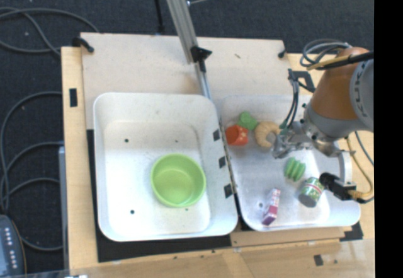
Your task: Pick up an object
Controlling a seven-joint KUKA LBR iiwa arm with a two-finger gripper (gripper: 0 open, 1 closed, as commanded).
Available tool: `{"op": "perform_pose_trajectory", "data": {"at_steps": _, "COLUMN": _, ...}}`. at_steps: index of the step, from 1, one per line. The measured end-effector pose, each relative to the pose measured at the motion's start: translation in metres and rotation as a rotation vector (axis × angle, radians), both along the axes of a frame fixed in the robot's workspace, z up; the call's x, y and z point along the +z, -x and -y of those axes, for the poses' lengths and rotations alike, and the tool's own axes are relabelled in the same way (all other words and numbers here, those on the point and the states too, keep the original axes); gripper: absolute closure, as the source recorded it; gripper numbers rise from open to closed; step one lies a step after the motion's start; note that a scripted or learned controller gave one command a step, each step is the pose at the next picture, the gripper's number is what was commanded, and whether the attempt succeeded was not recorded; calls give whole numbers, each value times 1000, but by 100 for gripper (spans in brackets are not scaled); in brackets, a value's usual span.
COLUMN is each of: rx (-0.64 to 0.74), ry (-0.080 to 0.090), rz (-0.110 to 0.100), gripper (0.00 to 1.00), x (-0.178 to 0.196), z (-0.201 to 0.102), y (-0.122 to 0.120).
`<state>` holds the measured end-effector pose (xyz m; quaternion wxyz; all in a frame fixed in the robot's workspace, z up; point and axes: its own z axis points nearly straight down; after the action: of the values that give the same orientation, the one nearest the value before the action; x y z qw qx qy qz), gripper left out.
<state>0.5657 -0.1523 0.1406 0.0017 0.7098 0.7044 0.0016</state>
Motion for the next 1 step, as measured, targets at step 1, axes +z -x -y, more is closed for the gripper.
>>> {"op": "perform_pose_trajectory", "data": {"at_steps": 1, "rx": 11, "ry": 2, "rz": 4, "gripper": 100, "x": 63, "z": -5, "y": -2}}
